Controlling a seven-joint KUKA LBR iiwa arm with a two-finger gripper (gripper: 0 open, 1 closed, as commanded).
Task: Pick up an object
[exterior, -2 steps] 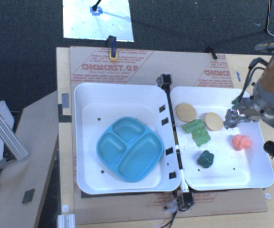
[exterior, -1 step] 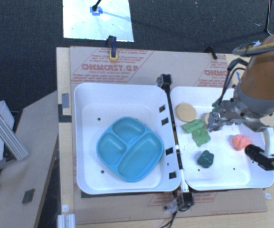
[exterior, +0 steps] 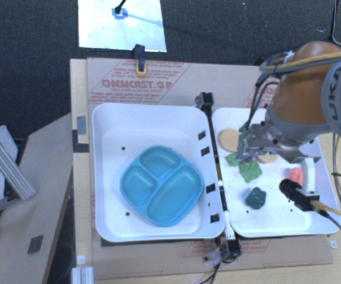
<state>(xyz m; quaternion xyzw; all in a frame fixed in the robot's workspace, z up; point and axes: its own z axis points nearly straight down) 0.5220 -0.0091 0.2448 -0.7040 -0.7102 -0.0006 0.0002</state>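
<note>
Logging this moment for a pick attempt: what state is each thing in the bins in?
Blue divided plate: flat, upright, in the left bin.
Light green piece: lying in the right bin, just under the gripper.
Dark green piece: lying loose.
Tan disc: lying flat.

the arm (exterior: 312, 93) hides part of the right bin (exterior: 276, 226) and runs off the right edge.

You have two bins side by side: the left bin (exterior: 108, 158) holds a divided tray (exterior: 161, 185) near its middle. In the right bin (exterior: 276, 226), the gripper (exterior: 245, 152) sits just above a leafy item (exterior: 250, 170). A dark lump (exterior: 255, 198) lies nearer the front, a disc (exterior: 228, 138) behind.
</note>
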